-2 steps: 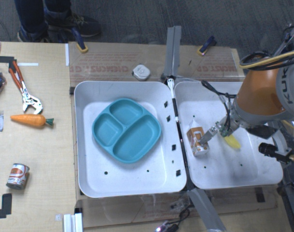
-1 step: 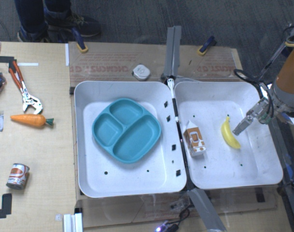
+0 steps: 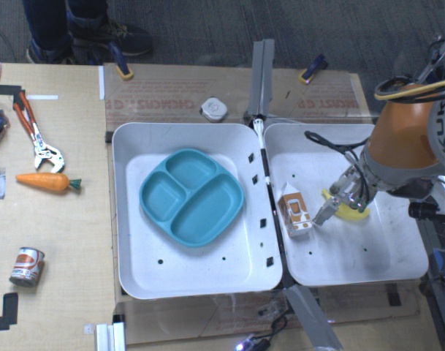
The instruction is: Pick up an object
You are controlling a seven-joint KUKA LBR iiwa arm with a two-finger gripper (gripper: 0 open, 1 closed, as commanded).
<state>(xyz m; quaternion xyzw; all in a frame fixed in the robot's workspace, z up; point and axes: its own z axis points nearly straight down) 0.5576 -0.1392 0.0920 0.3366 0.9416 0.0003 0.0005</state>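
Two-finger gripper (image 3: 337,205) low in the right white bin (image 3: 368,265), arm entering from the right. Jaws stand apart, narrowly to moderately; one grey finger reaches toward the small brown-and-white printed carton (image 3: 296,213), tip just beside it, contact not resolvable. Nothing seen between the fingers. A yellow rounded object (image 3: 351,210) lies right under the gripper, partly hidden. Carton lies tilted near the bin's left wall. Left white bin (image 3: 134,262) holds a teal three-compartment plastic plate (image 3: 192,197).
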